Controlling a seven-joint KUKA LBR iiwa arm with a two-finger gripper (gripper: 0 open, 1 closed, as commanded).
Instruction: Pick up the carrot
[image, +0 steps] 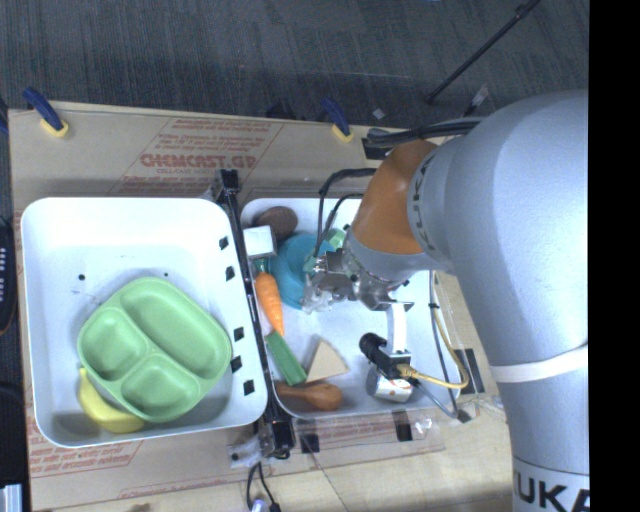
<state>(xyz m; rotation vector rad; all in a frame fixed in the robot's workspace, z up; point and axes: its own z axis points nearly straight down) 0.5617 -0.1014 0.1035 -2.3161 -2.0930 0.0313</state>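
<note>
The carrot (268, 302) is orange with a green top end and lies along the left wall of the right bin (352, 395), pointing from upper left to lower right. My gripper (322, 288) hangs over the right bin, a short way to the right of the carrot and just beside a blue object (292, 268). The arm's wrist covers the gripper from above. Nothing shows between the gripper and the carrot.
The right bin also holds a brown rounded object (278, 218) at its top, a white block (258, 241), a tan wedge (325, 358) and a brown sausage-like object (312, 396). The left bin (60, 240) holds a green divided plate (155, 345) over a yellow object (105, 412).
</note>
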